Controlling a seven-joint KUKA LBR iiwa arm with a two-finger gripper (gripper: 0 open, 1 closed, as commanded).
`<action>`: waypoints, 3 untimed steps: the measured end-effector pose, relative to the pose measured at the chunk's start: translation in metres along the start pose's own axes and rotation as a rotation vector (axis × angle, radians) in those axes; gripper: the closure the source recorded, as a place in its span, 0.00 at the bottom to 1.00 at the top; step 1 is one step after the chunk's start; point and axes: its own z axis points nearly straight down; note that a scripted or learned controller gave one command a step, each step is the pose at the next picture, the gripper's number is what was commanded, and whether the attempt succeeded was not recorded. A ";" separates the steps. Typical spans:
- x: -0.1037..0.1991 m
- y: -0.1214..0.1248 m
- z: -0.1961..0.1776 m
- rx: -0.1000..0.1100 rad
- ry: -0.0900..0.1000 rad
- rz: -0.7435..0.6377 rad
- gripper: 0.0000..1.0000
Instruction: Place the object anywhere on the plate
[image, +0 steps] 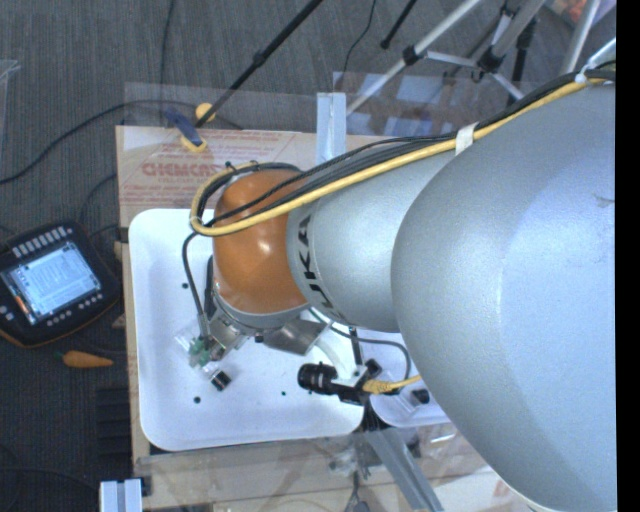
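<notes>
Hanging under the arm's orange band (255, 245), the gripper (205, 350) sits low over the left part of the white bin (150, 400). The wrist hides it from above, so I cannot tell whether it is open, shut, or holding anything. A small dark piece (220, 380) lies on the bin floor just beside it and is probably the object, though it is too small to be sure. The arm covers the right of the table, so I cannot place the plate.

The step looks like a pick. To do it well, centre over the piece, come straight down and close squarely, since so small a thing could easily skid on the smooth floor.

The bin's left rim is near, so travel that way is tight. Its front half is mostly bare and gives room. A teach pendant (50, 280) lies outside the bin, clear of the work.
</notes>
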 end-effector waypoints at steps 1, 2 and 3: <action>-0.055 0.047 0.002 -0.003 -0.003 -0.299 1.00; -0.077 0.098 0.040 -0.004 -0.005 -0.636 1.00; -0.047 0.023 0.007 -0.004 -0.003 -0.999 1.00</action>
